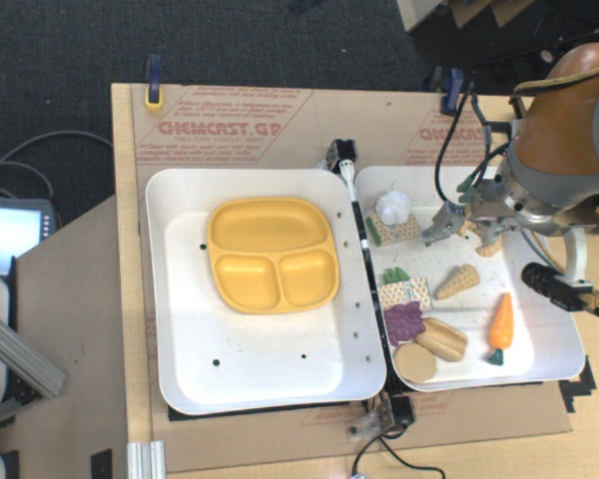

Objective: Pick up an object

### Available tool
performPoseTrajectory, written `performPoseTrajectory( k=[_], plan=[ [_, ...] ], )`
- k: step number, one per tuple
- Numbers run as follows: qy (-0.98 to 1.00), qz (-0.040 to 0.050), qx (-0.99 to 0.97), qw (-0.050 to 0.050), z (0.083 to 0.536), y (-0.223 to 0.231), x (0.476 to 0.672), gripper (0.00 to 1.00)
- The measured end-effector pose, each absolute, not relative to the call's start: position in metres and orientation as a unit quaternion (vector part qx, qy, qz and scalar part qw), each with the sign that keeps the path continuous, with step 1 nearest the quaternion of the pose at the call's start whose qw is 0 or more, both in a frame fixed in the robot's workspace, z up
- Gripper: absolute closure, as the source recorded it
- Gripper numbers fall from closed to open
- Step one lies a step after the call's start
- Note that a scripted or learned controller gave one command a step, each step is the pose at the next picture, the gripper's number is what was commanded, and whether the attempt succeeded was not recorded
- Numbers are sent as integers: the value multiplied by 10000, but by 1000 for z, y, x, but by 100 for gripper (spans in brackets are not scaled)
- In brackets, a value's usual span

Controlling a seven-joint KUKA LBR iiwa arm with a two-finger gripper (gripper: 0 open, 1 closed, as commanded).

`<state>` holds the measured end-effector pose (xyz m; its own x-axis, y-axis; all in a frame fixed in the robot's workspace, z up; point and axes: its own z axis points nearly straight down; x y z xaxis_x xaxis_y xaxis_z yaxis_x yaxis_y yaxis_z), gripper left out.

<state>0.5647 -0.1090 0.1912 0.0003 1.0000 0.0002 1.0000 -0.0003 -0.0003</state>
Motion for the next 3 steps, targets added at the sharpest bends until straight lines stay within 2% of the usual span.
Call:
performPoseTrajectory(
  k=[1, 2, 3],
  plan=[
    [-7047, 25, -7094, 27, 79, -172, 529, 0],
    [-7079, -39, -7063, 32, 85, -221, 528, 0],
    [-7094, -30, -7048, 38, 84, -218, 589, 0]
  ],
)
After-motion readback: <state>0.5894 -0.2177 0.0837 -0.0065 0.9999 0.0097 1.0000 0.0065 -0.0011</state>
